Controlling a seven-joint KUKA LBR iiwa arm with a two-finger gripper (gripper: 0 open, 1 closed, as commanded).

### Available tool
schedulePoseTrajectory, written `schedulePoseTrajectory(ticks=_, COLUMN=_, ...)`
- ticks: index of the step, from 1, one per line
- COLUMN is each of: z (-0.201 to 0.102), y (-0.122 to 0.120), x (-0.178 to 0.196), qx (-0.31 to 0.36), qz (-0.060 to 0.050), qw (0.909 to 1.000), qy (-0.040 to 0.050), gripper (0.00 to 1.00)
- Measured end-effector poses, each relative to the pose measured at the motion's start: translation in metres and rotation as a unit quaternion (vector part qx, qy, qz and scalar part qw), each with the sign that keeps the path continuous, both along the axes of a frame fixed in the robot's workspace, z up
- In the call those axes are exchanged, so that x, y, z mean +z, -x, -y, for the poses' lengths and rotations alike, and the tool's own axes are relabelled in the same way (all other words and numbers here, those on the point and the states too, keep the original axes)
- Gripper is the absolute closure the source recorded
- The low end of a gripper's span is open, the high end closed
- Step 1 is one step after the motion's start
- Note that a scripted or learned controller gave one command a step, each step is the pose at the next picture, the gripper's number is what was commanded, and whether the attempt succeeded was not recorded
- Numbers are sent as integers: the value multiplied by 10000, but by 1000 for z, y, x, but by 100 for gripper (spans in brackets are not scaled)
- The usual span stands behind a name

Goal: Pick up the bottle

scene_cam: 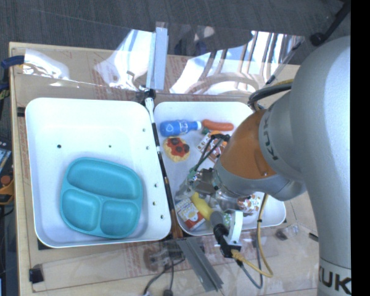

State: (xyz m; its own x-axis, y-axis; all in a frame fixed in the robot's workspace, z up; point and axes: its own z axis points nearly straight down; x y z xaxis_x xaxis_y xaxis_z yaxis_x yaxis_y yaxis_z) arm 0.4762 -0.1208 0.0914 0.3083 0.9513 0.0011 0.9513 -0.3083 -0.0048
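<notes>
One blue bottle [177,127] lies at twelve o'clock in the right bin [179,113]; one teal tray [102,196] sits in the left bin [43,122]. I cannot tell how the jaws stand.

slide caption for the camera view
Arm over the right bin, blue bottle lying at its far end; teal tray in the left bin.

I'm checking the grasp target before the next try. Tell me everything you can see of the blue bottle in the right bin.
The bottle is small, blue and plastic-looking, with a pale label mid-body. It lies on its side along the far wall of the right bin, close to the divider between the bins. Its paler end points at an orange-red item; whether they touch is unclear.
</notes>
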Motion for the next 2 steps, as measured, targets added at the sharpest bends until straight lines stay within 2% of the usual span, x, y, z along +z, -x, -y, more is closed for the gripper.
schedulePoseTrajectory(ticks=1, z=0, y=0, x=9, qx=23, qz=-10, qw=10000, qy=-1, gripper=100)
schedulePoseTrajectory(ticks=2, z=0, y=0, x=9, qx=31, qz=-12, qw=10000, qy=1, gripper=0)
